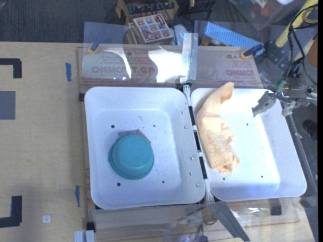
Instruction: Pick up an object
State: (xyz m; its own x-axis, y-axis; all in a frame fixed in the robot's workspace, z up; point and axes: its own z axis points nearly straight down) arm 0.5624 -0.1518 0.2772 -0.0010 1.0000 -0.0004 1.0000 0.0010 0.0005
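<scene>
a teal bowl (131, 157) sits upside down in the left bin (96, 105); a tan cloth (217, 132) lies along the right bin's (282, 180) left wall. the gripper (274, 102) hangs over that bin's far right corner (finger spread unclear). light wood bench (40, 135), cluttered floor behind.
</scene>
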